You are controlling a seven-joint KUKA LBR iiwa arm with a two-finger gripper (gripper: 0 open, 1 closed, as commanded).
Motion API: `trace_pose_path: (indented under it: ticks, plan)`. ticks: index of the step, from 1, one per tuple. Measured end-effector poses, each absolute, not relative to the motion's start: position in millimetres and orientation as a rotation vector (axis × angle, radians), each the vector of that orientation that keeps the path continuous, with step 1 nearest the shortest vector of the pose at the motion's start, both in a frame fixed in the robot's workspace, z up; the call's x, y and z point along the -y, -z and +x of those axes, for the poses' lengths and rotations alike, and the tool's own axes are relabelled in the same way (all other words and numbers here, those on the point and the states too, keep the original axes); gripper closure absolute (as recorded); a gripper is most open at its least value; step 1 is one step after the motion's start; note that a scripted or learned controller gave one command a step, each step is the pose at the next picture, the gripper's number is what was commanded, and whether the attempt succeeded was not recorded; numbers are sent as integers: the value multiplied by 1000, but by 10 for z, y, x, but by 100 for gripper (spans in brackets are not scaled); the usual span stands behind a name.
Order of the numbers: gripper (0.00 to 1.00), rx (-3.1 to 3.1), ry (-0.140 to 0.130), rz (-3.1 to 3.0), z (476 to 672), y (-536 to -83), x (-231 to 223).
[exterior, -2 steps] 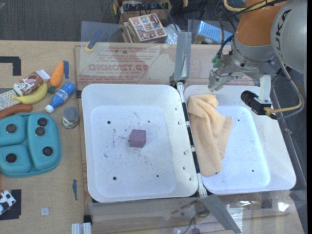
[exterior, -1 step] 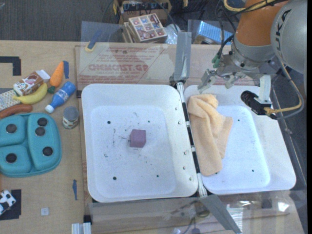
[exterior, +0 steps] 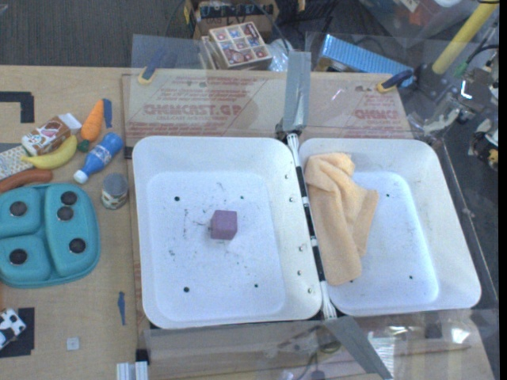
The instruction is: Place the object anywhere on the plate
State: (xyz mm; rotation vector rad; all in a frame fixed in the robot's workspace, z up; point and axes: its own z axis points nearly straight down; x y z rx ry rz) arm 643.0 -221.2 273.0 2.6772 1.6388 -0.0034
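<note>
Purple cube [exterior: 223, 225] amid left bin [exterior: 158, 172]

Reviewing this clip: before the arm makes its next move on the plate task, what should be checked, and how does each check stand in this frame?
1. Object to pick is in view: ok. A purple cube sits near the middle of the left bin, nothing touching it.
2. Cube free of clutter: ok. Bare bin floor on every side of it.
3. Plate identified: cannot tell. No obvious plate lies in either bin; a teal sectioned tray sits on the bench left of the bins.
4. Right bin contents: not ok as a drop zone. A crumpled yellow cloth lies along its left side.
5. Loose items near the tray: ok. The can and bottle stand off its edge.
</note>
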Motion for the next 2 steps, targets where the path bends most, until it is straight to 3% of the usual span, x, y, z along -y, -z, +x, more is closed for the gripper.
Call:
trace_pose_path:
  ticks: [1,2]
  plan:
    - [100,-1652,9,2667,6458,-2807,2171]
    - [0,-1654,9,2667,6461,-2803,2161]
